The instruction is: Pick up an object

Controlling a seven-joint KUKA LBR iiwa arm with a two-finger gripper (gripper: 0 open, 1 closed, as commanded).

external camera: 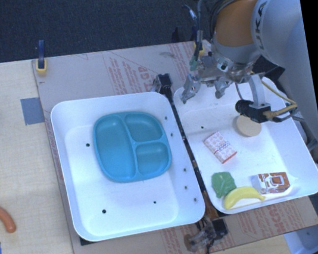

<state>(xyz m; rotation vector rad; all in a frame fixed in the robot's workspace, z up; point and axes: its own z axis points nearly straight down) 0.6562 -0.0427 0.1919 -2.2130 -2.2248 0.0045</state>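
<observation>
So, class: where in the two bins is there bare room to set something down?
Left bin: a bare strip along the near wall, below the blue tray, and a narrower strip on its left. Right bin: a bare patch between the packet and the box. Crowded: the near edge with the green item and banana, and the far end under the gripper.

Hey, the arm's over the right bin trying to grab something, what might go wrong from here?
1. The claw sits at the right bin's far rim, apart from every item, so closing there would likely grab nothing.
2. The banana, green toy and small carton crowd together near the front, so a grasp there may nudge or catch a neighbour.
3. The flat packet lies low and may slip from the fingers.
</observation>
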